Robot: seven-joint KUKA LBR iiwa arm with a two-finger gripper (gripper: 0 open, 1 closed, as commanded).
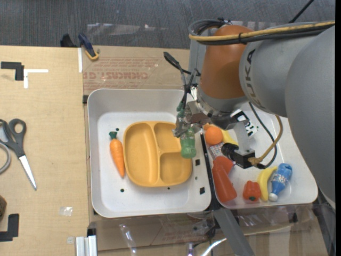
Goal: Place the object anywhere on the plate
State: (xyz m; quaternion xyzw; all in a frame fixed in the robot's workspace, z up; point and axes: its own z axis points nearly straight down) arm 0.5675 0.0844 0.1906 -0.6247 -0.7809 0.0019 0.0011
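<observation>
The grey arm with its orange band is reaching in from the right and hanging its gripper point(186, 126) over the right rim of the yellow three-compartment plastic plate point(154, 153), which is lying in the left shallow white bin point(101, 159). A small green translucent bottle-like object point(188, 144) is sitting just below the gripper, overlapping the plate's right edge near the divider between the two smaller compartments. The fingers appear to be closing narrowly around its top, though the dark mechanism is cluttering the view and the grip is not fully clear.

An orange toy carrot with a green top point(116, 152) is lying in the same bin, just beside the plate's left edge. In the right white bin point(298, 180) an orange ball point(213, 135), a red bottle-shaped toy point(224, 180), a yellow banana-shaped piece point(265, 181) and a blue and white small bottle point(279, 179) are resting close together.

The risk is looking real: the green object is hovering at the very rim, so a release here is likely to let it tip outward and roll into the gap beside the bin wall rather than settle inside a compartment. A loose pinch on its top could also let it swing or slip early.
</observation>
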